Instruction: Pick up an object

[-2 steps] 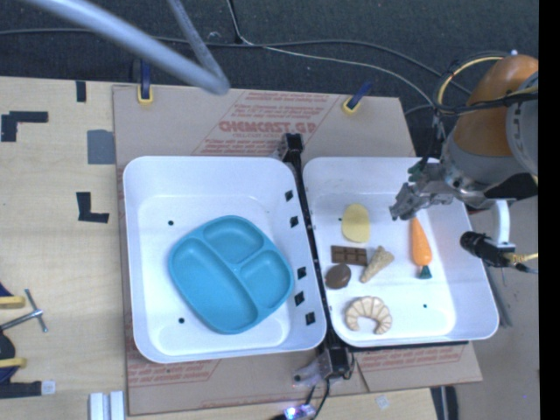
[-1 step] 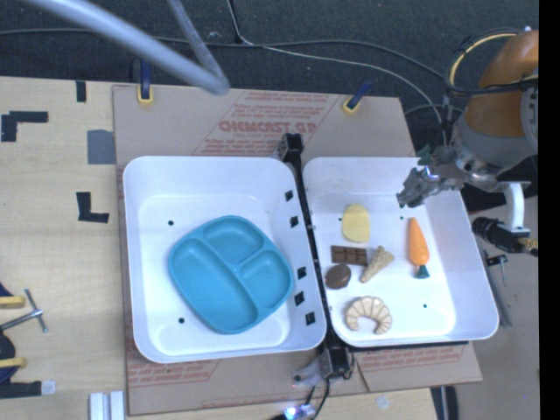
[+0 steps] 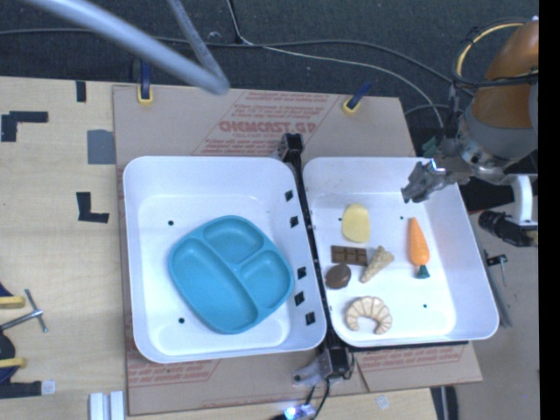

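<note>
Right bin point(image 3: 455, 322): six items crowd its middle and near edge, the carrot point(image 3: 418, 245) toward the right wall; its far edge and near-right corner lie open. Left bin point(image 3: 140, 234): blue plate point(image 3: 229, 273) occupies the centre.

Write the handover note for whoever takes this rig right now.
Gripper: above the right bin's upper right corner, holding nothing.
Right bin: yellow potato-like piece, carrot, chocolate bar, brown round piece, cone-shaped piece, croissant.
Left bin: blue divided plate.
Done: nothing picked.
Left: descend, grasp an object, lift. The carrot lies nearest.
</note>
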You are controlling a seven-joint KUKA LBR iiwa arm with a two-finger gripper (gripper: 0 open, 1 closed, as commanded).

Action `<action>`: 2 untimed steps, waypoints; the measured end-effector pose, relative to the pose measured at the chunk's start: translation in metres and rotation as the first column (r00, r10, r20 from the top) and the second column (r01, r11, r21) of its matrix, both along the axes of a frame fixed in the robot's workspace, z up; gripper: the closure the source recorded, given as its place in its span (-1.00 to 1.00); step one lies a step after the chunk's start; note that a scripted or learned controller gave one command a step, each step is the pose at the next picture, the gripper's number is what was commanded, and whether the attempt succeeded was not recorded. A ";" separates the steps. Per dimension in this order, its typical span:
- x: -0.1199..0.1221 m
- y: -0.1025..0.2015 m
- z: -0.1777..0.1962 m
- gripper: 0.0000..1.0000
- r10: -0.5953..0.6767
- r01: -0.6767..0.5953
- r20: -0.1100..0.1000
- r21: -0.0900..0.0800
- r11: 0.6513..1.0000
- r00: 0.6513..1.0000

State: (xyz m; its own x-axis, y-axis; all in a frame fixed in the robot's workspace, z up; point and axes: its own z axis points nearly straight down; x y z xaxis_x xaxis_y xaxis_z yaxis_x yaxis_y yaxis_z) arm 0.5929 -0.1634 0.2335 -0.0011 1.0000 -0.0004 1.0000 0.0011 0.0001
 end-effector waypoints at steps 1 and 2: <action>-0.022 0.048 -0.004 1.00 0.003 -0.003 -0.003 0.001 1.000 1.000; -0.031 0.099 0.005 1.00 0.005 -0.005 -0.002 0.002 1.000 1.000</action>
State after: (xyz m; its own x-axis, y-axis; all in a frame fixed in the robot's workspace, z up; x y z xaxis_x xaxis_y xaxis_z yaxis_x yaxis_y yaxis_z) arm 0.5615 -0.0640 0.2384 -0.0065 1.0000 0.0019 1.0000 0.0065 -0.0017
